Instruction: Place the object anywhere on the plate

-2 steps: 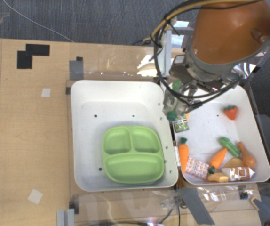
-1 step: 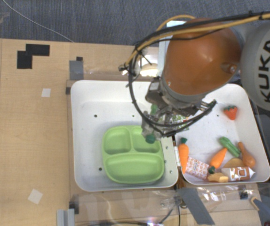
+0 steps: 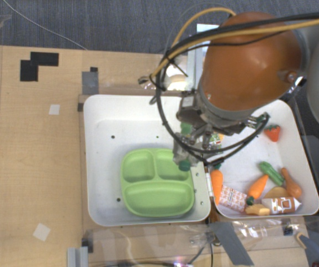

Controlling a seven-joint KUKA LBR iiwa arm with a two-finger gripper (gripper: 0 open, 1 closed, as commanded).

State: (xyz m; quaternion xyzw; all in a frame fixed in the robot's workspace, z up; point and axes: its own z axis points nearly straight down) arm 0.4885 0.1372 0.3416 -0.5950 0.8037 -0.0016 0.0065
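A light green divided plate (image 3: 156,183) lies in the left white bin (image 3: 101,149), toward its front right. My gripper (image 3: 184,159) hangs over the plate's upper right compartment, under the big orange wrist band. It is shut on a small dark green object (image 3: 184,164), which shows at the fingertips just above the plate's right rim. The wrist and cables hide the gripper's upper part.
The right bin (image 3: 301,149) holds several toy foods: an orange carrot (image 3: 217,183) by the divider, a red strawberry (image 3: 272,132), a green vegetable (image 3: 269,170), a patterned carton (image 3: 232,198) and a small bottle (image 3: 277,205). Black cables loop around the wrist.
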